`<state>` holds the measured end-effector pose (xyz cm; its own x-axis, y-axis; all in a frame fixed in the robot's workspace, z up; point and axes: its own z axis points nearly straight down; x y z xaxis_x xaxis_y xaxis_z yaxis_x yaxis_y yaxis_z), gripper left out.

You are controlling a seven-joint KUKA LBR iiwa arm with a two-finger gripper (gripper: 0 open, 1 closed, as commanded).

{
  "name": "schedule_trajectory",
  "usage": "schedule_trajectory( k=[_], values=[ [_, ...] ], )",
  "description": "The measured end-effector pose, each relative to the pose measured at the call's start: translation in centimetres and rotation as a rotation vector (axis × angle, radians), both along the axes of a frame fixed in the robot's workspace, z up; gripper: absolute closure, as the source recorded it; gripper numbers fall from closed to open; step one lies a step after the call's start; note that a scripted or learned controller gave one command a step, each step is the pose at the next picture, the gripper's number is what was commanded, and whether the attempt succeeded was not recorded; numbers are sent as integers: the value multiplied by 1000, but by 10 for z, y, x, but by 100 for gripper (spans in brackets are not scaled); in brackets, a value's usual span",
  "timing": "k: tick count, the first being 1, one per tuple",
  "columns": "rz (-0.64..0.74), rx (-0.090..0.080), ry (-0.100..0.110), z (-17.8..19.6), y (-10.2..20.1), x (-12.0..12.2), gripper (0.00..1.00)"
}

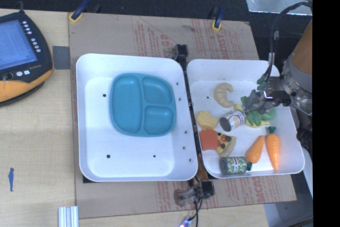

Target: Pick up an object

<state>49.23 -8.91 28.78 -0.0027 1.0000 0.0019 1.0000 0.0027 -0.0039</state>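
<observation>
We see the end effector (258, 99) low over green toys (261, 115) in the right bin (212, 69). We cannot tell its grasp state.

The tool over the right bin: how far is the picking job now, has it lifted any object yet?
Done: the tool has reached the right bin and sits low over the green toy. In hand: nothing seems lifted; the croissant, small bottle, carrots and can lie in the bin. Left: the grasp and lift. The blue plate lies in the left bin.
</observation>
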Motion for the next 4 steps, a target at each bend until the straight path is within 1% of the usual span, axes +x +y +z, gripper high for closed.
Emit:
schedule_trajectory(
  k=[1, 2, 3, 4],
  values=[
    [3, -2, 0, -12, 13, -16, 100],
    [1, -3, -2, -7, -4, -16, 100],
    [4, -2, 0, -15, 43, -16, 100],
    [5, -3, 2, -22, 102, -16, 100]
  ],
)
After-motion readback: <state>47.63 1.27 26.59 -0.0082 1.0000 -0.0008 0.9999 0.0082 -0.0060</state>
